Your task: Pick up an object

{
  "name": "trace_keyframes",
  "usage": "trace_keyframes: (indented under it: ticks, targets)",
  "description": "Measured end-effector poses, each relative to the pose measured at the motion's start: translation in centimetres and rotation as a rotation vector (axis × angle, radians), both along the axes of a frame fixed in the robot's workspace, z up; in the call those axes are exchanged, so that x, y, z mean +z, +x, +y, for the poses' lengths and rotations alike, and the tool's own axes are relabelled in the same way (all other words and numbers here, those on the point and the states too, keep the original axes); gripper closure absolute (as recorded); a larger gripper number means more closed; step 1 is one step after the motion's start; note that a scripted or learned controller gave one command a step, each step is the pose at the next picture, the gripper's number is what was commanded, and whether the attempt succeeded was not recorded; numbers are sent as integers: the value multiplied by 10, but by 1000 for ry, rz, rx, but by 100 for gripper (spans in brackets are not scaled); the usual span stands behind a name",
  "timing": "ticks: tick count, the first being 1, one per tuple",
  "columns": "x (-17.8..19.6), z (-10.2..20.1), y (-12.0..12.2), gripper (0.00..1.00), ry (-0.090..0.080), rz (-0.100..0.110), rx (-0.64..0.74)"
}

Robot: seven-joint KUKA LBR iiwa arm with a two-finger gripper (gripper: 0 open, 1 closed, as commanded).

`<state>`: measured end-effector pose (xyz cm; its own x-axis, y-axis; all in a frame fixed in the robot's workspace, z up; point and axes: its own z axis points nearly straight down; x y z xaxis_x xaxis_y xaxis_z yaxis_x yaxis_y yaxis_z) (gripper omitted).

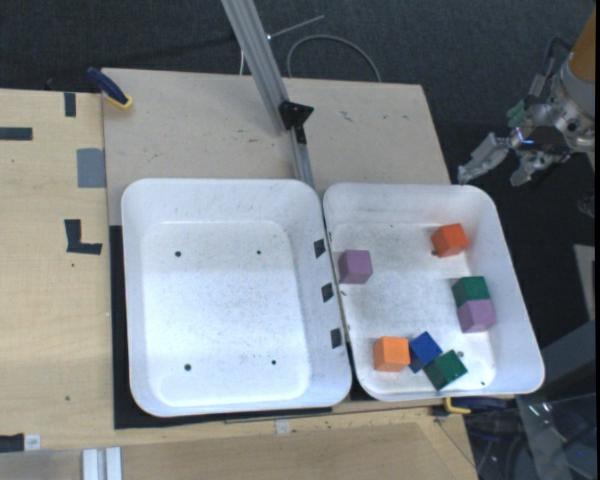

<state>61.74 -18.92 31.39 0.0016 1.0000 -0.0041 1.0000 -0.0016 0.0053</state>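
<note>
The right bin [400, 200] holds several small cubes. A red-orange cube [448, 239] lies near its far right corner and a purple cube [355, 265] near its left wall. A green cube [470, 289] touches a second purple cube [476, 314] by the right wall. At the front, an orange cube [390, 353], a blue cube [424, 350] and a dark green cube [445, 370] sit bunched together. My gripper [495, 173] hangs outside the bin, beyond its far right corner. It is open, with nothing between its fingers.
The left bin [220, 298] stands beside the right one. A slanted metal pole [263, 58] rises behind the bins, with a black bracket [296, 115] at its foot. A blue and yellow tool [110, 86] lies at the bench's far left corner.
</note>
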Motion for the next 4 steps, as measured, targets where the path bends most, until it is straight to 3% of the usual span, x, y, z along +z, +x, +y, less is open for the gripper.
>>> trace_keyframes:
  ticks: [1, 2, 3, 4]
  targets:
    - [-20, 58, -12, 0, 6, 8, 7]
    - [-111, 118, -24, 0, 7, 15, 7]
    - [32, 61, -94, 0, 1, -2, -1]
    - [-60, 124, -125, 0, 7, 17, 6]
